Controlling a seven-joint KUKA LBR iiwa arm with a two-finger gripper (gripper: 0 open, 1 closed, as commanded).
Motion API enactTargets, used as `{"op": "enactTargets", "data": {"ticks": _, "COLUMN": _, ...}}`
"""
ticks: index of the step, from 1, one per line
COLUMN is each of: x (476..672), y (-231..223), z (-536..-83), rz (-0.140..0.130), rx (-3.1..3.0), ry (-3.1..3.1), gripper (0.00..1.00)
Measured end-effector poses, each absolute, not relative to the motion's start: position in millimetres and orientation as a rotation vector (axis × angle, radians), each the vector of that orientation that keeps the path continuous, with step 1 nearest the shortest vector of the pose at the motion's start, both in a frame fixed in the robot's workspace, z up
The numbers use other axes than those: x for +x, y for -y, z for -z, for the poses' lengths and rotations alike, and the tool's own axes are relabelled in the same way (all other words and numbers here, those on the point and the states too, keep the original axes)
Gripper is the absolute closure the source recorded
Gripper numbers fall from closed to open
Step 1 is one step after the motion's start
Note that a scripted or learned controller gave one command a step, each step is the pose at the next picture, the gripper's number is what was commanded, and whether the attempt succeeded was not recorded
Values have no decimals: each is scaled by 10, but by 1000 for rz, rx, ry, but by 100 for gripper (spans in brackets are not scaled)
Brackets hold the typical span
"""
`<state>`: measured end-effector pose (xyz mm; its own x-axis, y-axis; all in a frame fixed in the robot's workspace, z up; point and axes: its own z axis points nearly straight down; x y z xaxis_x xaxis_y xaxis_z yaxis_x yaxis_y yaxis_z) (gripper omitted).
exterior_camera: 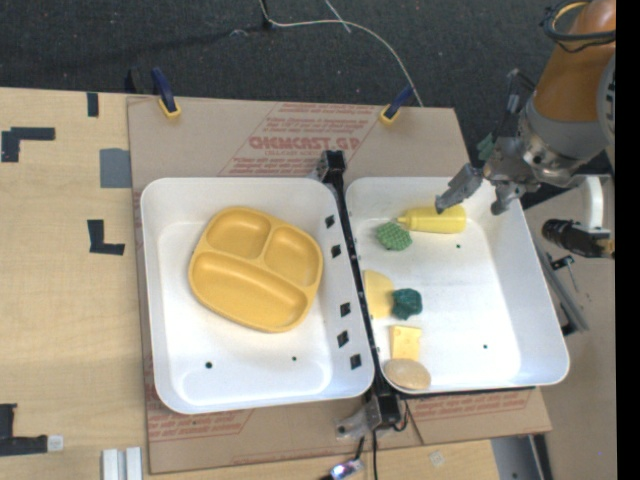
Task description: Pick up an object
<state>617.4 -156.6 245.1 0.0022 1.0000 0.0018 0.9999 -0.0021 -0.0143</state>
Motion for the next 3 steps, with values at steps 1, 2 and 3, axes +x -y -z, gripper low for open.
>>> {"op": "enactTargets", "data": {"ticks": 1, "x": 6198, "y": 1562, "z": -2529, "rz": -2, "rx": -2219, "ry": 2223, "gripper": 0}}
{"op": "enactTargets", "data": {"ticks": 2, "x": 6151, "y": 1465, "z": -1951, "rz": -7, "rx": -2216, "ry": 2220, "gripper": 0}}
{"op": "enactTargets", "data": {"ticks": 3, "x": 6196, "y": 1480, "z": -1493, "rz": -7, "rx": -2218, "ry": 2220, "gripper": 0}}
